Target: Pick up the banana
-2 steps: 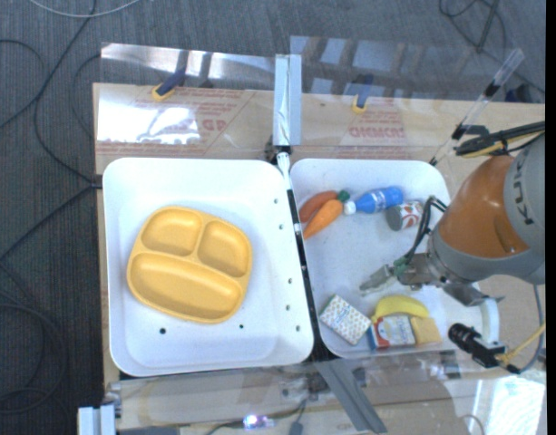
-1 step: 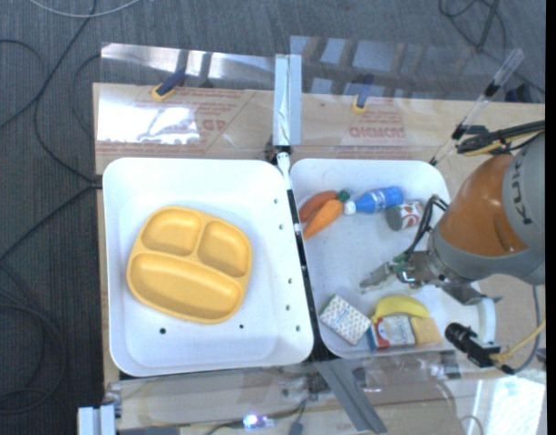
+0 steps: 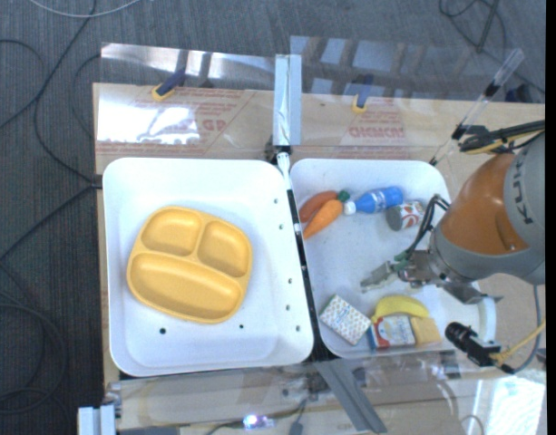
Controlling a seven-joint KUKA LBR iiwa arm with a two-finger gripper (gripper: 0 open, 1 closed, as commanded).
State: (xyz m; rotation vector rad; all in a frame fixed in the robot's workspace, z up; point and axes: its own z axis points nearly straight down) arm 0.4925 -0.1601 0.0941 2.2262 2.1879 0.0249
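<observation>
Hovering over right bin, gripper (image 3: 379, 277) state unclear.
Curved yellow banana (image 3: 401, 308) is lying just at five o'clock, long axis three-to-nine.

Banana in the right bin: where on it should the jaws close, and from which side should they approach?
Probably across the banana's exposed upper curve, coming straight down from above. It lies flat near the right bin's front wall, with a small box overlapping its lower edge and a patterned packet to its left, so a side approach looks crowded. The gripper sits just up-left of it.
</observation>
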